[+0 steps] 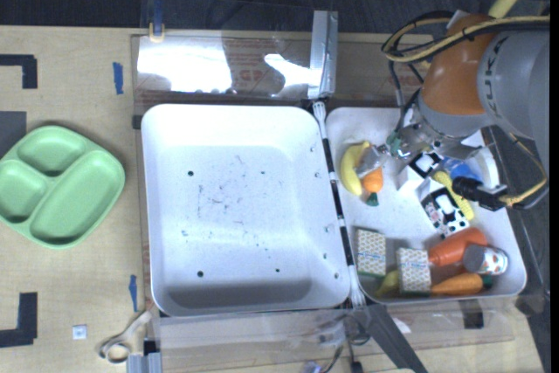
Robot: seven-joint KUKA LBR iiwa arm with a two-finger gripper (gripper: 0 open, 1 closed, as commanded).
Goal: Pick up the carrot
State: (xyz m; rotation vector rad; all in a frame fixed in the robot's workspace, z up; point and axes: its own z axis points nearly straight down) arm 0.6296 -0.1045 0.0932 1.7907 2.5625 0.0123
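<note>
Wooden counter point(70, 57), right bin point(515, 275): fingers point(384, 155), aperture indeterminate; we should reach well beyond them to the carrot point(456, 284)

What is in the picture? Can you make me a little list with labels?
arm: grey with an orange band, reaching in from the right over the right bin
gripper: low in the right bin, by the banana
banana: yellow, at the right bin's left side
carrot: orange, lying near the right bin's front edge
left bin: white
green tray: on the bench, far left
</note>
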